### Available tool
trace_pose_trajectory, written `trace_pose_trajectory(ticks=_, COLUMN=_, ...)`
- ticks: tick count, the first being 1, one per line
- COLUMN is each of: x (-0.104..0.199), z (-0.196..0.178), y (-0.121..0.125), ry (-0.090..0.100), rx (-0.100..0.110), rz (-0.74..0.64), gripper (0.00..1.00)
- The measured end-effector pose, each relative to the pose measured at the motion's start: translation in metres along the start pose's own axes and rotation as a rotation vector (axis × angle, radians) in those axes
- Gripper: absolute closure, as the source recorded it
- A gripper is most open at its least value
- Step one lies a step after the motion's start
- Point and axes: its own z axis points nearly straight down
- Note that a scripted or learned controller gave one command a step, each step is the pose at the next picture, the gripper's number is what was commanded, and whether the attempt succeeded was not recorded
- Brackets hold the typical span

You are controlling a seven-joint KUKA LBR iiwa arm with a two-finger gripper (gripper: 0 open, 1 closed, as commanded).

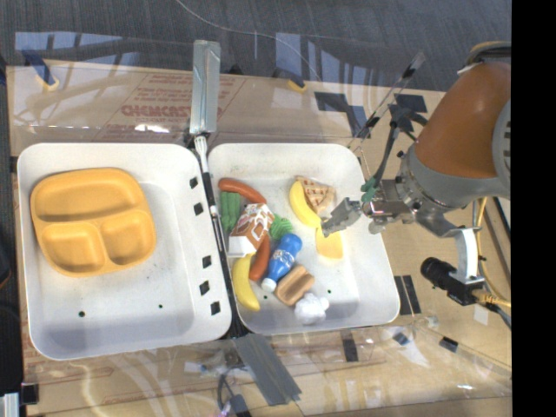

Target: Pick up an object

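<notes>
- Whether the jaws are apart or together cannot be told from the camera view; the gripper (337, 219) shows as a grey tip over the right-hand part of the right bin (379, 276), and nothing is seen held in it.
- Its tip hangs just above a yellow wedge-shaped piece (330, 245) and close beside the banana-like piece with a waffle-patterned slice (310, 200); contact with either cannot be judged from this angle.
- Candidates for picking all lie in the right bin: a sausage (243, 189), a green item (230, 210), a small printed carton (252, 227), a blue bottle with white cap (282, 259), a yellow banana (245, 285), a hot-dog bun (294, 285) and a white lump (311, 308).
- An orange divided tray (91, 218) sits in the left bin (52, 328), well apart from the arm.
- Risk, as I judge it: the yellow wedge lies flat and low, so a closing grasp may skid over it or nudge it toward the bin wall.
- Crowding is a second hazard; a descent slightly left could catch the banana-like piece too and lift neither cleanly.
</notes>
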Motion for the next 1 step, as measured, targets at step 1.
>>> trace_pose_trajectory(ticks=1, x=0.0227, z=0.1624, y=-0.0179, ry=0.003, rx=0.006, rz=0.015, gripper=0.00)
